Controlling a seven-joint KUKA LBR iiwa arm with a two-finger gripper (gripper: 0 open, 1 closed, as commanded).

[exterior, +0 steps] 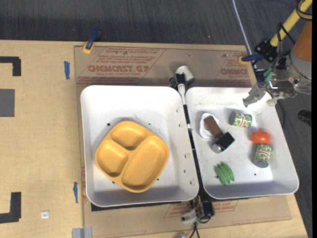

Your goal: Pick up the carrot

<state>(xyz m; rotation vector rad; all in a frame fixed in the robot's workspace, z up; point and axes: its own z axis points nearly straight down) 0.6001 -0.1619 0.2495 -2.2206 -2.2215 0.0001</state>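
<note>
Carrot: I see it in the right bin.
Hand: above-left of carrot; I cannot tell its state.

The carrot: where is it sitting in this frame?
The carrot lies in the right bin, near its right wall, touching the top of a green-labelled can, with another small can up and to its left.

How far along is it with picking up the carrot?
Nothing looks done yet. The carrot lies on the floor of the right bin, beside a can. The gripper is over that bin's far right corner, apart from the carrot and with nothing between its fingers. Left to do: move above the carrot, come down, close on it and lift.
</note>
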